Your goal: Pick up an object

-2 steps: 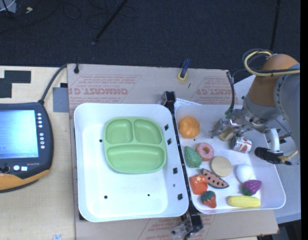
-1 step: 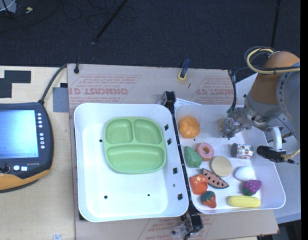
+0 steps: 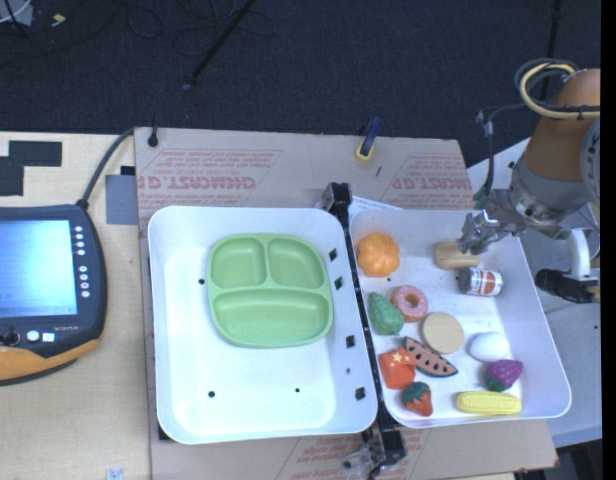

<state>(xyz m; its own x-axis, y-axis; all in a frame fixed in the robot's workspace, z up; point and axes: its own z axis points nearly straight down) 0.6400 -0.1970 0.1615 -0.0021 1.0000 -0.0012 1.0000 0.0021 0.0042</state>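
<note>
Claw (image 3: 475, 236) above tan wooden piece (image 3: 454, 257), small can (image 3: 481, 282)

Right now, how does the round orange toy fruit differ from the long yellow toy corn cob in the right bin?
The round orange toy fruit is ball-shaped and orange; the long yellow toy corn cob is slim, yellow and lies on its side. The fruit sits at the right bin's far left corner by the divider; the cob lies along the near edge. Both rest untouched in the same white bin.
</note>
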